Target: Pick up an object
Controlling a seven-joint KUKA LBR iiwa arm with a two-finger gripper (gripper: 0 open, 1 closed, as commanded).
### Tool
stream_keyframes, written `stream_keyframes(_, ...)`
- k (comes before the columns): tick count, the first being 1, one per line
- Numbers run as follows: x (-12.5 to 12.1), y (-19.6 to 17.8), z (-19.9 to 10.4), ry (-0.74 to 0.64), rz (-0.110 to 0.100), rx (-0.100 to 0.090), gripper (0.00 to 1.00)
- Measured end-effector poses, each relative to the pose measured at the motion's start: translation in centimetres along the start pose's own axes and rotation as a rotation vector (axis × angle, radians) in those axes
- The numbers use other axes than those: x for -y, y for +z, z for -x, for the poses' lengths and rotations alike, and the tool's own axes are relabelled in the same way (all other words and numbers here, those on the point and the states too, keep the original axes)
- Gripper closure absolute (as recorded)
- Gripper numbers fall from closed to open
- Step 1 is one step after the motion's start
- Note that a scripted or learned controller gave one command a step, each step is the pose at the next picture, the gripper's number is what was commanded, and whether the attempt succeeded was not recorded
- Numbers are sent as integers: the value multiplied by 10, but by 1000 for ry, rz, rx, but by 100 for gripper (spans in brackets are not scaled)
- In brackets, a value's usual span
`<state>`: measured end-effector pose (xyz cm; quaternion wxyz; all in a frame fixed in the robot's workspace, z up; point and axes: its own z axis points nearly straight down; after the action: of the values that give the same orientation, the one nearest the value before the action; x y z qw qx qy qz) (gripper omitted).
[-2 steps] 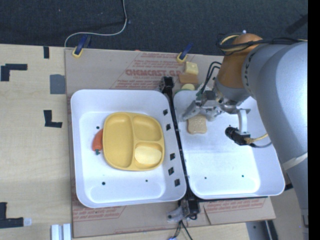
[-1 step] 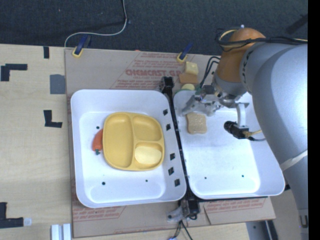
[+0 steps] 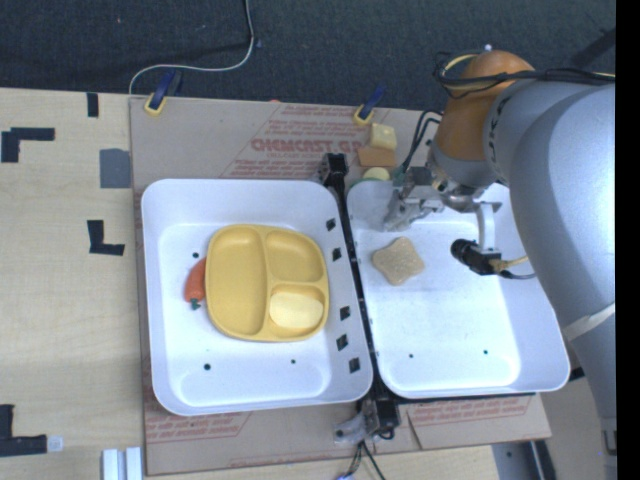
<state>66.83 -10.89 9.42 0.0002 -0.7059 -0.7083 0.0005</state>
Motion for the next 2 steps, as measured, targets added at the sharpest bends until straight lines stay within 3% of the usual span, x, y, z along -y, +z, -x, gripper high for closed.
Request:
stream_keyframes(1,0,0,0,0,0,1,0)
stream_keyframes(2,50,9,-3,3,0,1,0)
